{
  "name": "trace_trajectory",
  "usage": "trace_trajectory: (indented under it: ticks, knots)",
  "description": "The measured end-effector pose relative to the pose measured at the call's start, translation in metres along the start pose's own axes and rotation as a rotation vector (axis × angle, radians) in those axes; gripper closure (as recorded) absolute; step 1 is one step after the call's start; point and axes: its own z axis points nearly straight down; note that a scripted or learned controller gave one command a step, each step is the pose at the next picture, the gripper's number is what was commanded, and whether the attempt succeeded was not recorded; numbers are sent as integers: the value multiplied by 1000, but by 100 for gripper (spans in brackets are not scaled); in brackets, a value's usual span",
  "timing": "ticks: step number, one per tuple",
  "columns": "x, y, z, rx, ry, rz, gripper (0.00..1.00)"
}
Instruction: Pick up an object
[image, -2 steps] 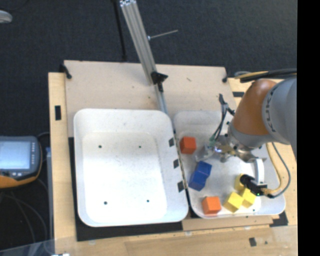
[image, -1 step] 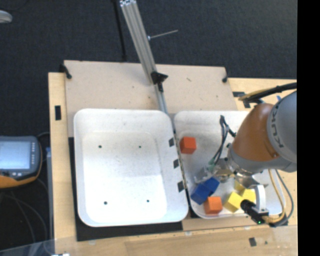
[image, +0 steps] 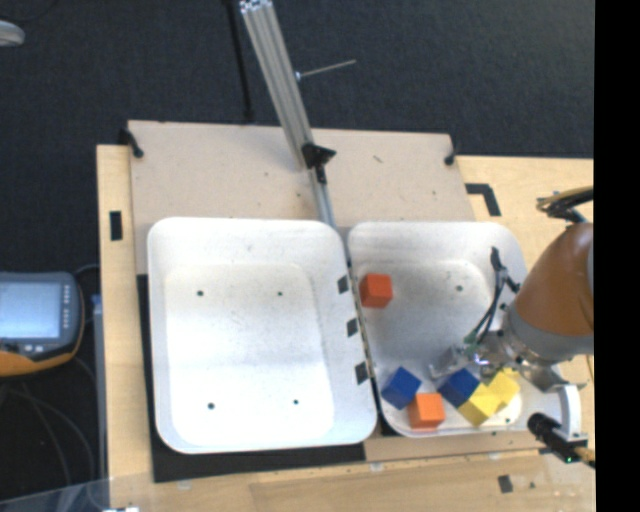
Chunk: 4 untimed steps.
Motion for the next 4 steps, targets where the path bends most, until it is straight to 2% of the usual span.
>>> trace_trajectory:
  ticks: [1, 2, 3, 4]
  knots:
    - [46, 1, 0, -2, -1, -8, 0]
    - [51, 1, 0, -2, 0, -5, 0]
    - [-1, 1, 0, 0, 3, -3, 0]
    - [-14, 29, -8, 6, 9, -9, 0]
